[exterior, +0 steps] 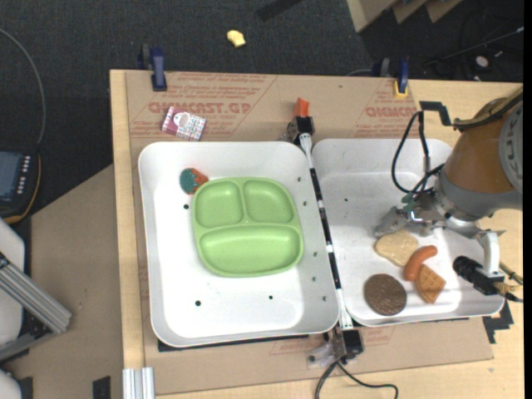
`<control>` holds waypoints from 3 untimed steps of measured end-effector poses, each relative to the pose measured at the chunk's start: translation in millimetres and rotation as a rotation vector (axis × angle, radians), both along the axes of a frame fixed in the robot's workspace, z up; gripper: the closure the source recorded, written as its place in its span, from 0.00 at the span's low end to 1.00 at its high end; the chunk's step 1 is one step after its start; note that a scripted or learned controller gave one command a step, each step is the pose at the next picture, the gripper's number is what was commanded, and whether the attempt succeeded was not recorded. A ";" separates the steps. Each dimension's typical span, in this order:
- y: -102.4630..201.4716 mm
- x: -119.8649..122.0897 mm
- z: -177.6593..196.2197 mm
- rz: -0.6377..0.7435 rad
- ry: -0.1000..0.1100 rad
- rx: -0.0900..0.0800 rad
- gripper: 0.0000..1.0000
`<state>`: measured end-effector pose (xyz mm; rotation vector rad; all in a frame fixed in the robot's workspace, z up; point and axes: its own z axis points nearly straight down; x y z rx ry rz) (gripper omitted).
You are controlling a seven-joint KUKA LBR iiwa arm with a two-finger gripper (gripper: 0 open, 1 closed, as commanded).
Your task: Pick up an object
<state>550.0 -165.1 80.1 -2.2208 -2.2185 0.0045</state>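
Observation:
My gripper (413, 221) hangs low in the right bin (357, 169), near its middle, and looks open with nothing between its fingers. Just below it lies a beige bread slice (396, 247), close to or touching the fingertips. An orange sausage (420, 261) leans on the slice's right side. A tan cracker (431, 285) lies under the sausage, and a round brown patty (386, 294) sits at the bin's front. The grey arm with its orange band (480, 152) comes in from the right.
The left bin (166, 256) holds a green divided plate (246, 225), with a small red and green toy (194, 179) at the plate's upper left. A black divider rail (320, 214) separates the bins. A black cable (405, 152) loops above the gripper.

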 end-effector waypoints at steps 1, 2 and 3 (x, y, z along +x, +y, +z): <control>-22.4 -25.9 80.0 -0.001 -0.012 -0.005 0.00; -53.3 -70.4 4.4 0.002 -0.005 0.006 0.00; 32.2 -17.5 4.3 0.011 -0.009 0.003 0.00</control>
